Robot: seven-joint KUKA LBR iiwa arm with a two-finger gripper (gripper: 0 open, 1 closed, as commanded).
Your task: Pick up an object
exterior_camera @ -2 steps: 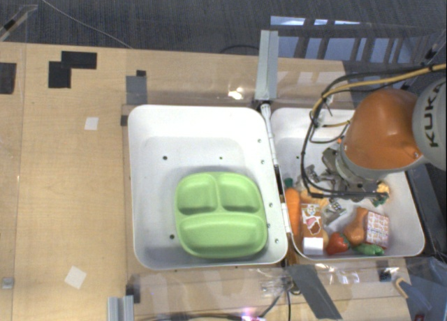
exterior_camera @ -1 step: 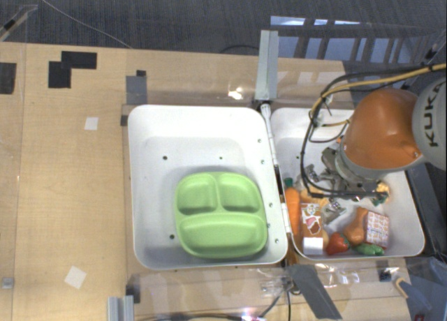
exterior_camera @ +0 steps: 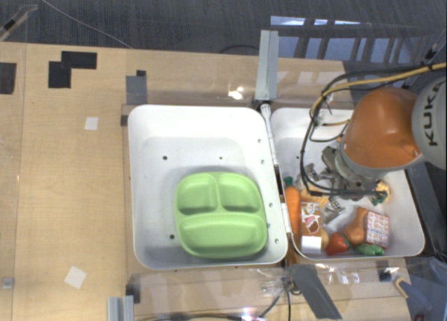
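From above, the wooden tabletop (exterior_camera: 63, 194) carries two shallow white bins side by side. The left bin (exterior_camera: 150, 138) holds a green divided plate (exterior_camera: 221, 215) lying flat in its lower half, with two small sections at the top and one wide section below; nothing sits on it. The plate lies well apart from the bin's upper wall and close to its lower wall.

The right bin (exterior_camera: 412, 236) is where the arm (exterior_camera: 380, 128) reaches in from the right, its orange band bulging over the bin's middle, with black and yellow cables looping around it. Below the band the wrist drops toward the clutter, and the gripper (exterior_camera: 339, 201) sits low among the objects. Whether the fingers are open or closed, I cannot tell from here; the wrist and cables cover them.

The things to be picked are crowded in the lower part of that bin. An orange carrot (exterior_camera: 292, 208) lies lengthwise along the left wall. Just right of it is a small printed packet (exterior_camera: 311, 218), and below that a white cup-like piece (exterior_camera: 311, 243). A red tomato-like piece (exterior_camera: 337, 243) sits beside it, touching a green item (exterior_camera: 369, 249). A pink-and-white checked box (exterior_camera: 376, 229) lies near the right side.
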